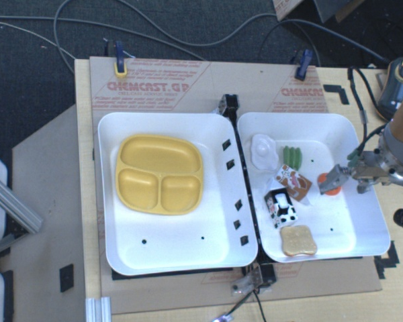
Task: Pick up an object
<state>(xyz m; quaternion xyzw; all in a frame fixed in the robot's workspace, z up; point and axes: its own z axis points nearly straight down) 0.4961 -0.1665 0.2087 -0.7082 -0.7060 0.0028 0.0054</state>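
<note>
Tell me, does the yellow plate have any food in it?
Empty. The yellow plate in the left bin shows three bare yellow compartments, nothing lying in any.

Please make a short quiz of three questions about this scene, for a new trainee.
1. True or false: the yellow divided plate lies in the left bin.
2. Which item lies nearest the right bin's front rim? A) green item B) toast slice C) clear item
3. Fill in: the gripper hangs over a small ____ coloured object.

Key: 1 true; 2 B; 3 orange.
</note>
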